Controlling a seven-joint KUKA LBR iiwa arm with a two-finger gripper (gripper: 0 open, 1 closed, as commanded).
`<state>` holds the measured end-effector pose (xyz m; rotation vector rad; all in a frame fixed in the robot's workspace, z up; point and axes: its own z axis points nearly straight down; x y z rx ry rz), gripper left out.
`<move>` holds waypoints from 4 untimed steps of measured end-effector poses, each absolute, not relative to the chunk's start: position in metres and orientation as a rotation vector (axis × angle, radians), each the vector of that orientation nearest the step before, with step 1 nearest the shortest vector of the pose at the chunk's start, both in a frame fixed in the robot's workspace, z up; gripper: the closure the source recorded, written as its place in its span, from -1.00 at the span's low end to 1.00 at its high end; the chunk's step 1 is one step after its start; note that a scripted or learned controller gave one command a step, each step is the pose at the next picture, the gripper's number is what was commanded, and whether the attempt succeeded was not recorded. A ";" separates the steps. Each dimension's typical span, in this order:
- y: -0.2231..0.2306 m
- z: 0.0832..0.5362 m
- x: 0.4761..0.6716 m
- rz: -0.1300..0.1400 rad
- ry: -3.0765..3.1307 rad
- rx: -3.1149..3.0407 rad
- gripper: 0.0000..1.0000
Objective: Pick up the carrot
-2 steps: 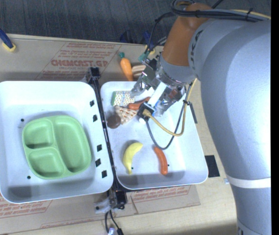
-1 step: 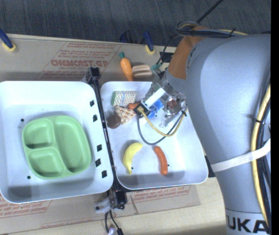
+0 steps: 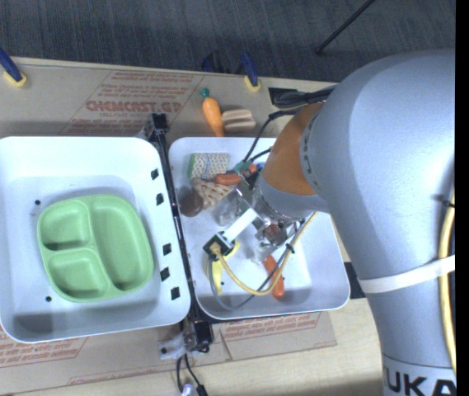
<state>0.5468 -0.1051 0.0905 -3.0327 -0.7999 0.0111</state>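
Observation:
An orange carrot (image 3: 211, 115) with a green top lies on the cardboard just beyond the far rim of the right bin (image 3: 325, 291), beside a tan block (image 3: 237, 120). A second slim orange piece (image 3: 276, 277), possibly another carrot, lies on the right bin's floor near its front, partly under a yellow cable (image 3: 246, 287). My gripper (image 3: 232, 221) is low inside the right bin, over its middle, among the clutter. It is about a hand's width to the left of the orange piece and further back than it. I see nothing clearly held.
The left bin (image 3: 11, 172) holds a green divided plate (image 3: 94, 246). In the right bin's far part lie a speckled sponge-like block (image 3: 209, 165), a brown round thing (image 3: 189, 202) and a small orange bit (image 3: 227, 178). Black clips (image 3: 168, 221) line the divider.

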 end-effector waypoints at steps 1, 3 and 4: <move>-0.192 0.092 0.489 -0.003 -0.586 -3.075 -1.00; -0.122 0.192 0.498 0.010 -0.439 -3.103 1.00; -0.137 0.268 0.476 0.006 -0.324 -3.121 1.00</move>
